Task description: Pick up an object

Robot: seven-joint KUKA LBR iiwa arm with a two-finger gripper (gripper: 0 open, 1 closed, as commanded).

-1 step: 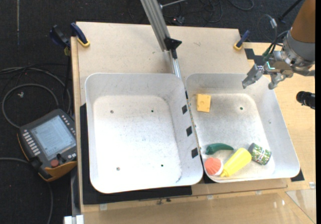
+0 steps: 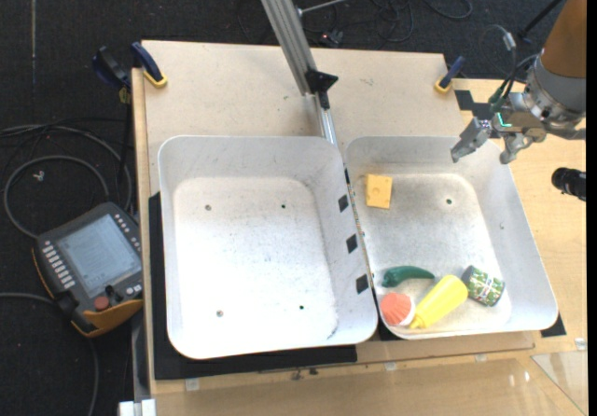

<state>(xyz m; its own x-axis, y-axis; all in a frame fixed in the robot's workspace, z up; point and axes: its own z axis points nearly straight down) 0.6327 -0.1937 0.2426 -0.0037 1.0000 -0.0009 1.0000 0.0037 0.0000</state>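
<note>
No legible text, brand, number or sign was found on any surface in the camera view. A patterned wrap is noted on the small green can (image 2: 484, 286) in the right bin (image 2: 522, 246), but its print is too small and blurred for any characters to be made out. A lit screen and rows of keys are noted on the teach pendant (image 2: 90, 265) on the floor to the left of the desk (image 2: 233, 88); no characters on them can be resolved. Three small dark tabs (image 2: 352, 242) are seen along the seam between the two bins, and no marking can be read on them.
</note>
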